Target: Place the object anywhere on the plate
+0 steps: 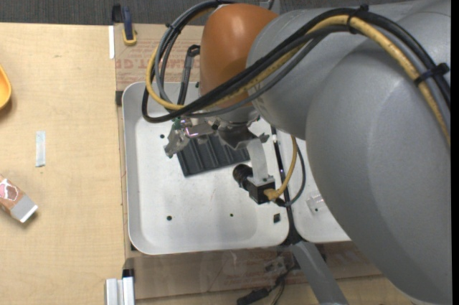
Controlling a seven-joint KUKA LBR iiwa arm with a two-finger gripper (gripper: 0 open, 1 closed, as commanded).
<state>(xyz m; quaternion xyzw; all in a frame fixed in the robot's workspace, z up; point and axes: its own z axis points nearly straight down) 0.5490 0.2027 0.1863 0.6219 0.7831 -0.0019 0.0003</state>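
My gripper [188, 146] hangs low over the upper middle of the left white bin [193, 221], under the orange wrist band [228, 45]. Its black ribbed body [209, 155] and grey metal parts hide what lies beneath it. I see no object clearly held. The bulk of the grey arm [373, 131] covers the right bin, of which a small white corner [319, 221] shows. At the far left edge of the wooden bench lies part of an orange-yellow curved thing [3, 90], possibly a plate.
A small red-and-white packet [16, 200] lies on the bench [64, 253] at lower left, with a short grey strip [40, 149] above it. A blue clamp [127, 22] sits at the bench's back edge. Black and yellow cables [168, 59] loop around the wrist.
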